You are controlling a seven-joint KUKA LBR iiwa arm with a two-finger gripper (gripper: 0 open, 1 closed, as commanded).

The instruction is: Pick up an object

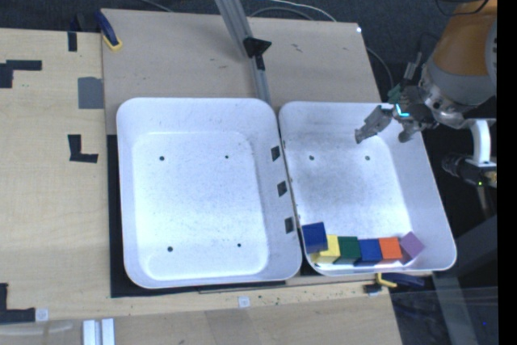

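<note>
Hovering above the right bin's (420, 182) far right edge, the gripper (386, 124) holds nothing, its fingers spread. Coloured blocks (355, 248) crowd the near wall; tight packing could block a clean pinch.

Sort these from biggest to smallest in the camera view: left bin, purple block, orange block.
1. left bin, by far the largest.
2. and 3. orange block and purple block look about alike; the purple one sits tilted, so I won't rank them.
</note>
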